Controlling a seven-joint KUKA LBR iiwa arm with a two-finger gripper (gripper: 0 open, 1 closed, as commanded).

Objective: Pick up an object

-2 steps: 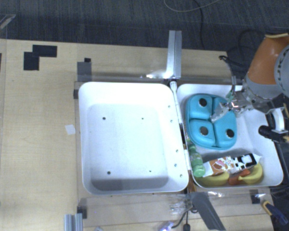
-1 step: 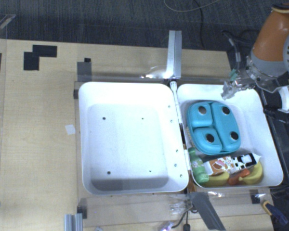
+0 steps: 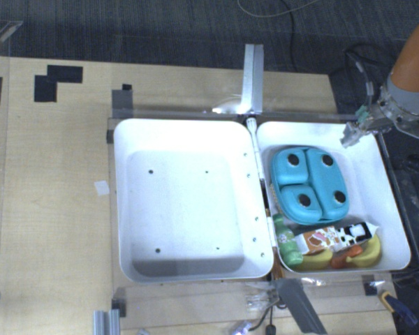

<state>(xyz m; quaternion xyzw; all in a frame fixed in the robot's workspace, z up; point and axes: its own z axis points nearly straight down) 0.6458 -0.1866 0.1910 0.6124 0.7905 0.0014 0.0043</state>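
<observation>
target: round blue four-lobed plastic tray (image 3: 310,185), right white bin (image 3: 387,187)
handling: looked rigid, light, slick; rim edge best
gripper (image 3: 352,135): state unclear, cannot tell

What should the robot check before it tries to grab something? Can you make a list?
1. Things to grab sit in the right bin: ok, a blue tray and a snack packet.
2. Blue tray lies uncovered: ok.
3. Packet is free: not ok, it rests on the yellow fruit.
4. Gripper is over the bin's far right corner, beside the tray: not ok.
5. Gripper open: cannot tell.
</observation>
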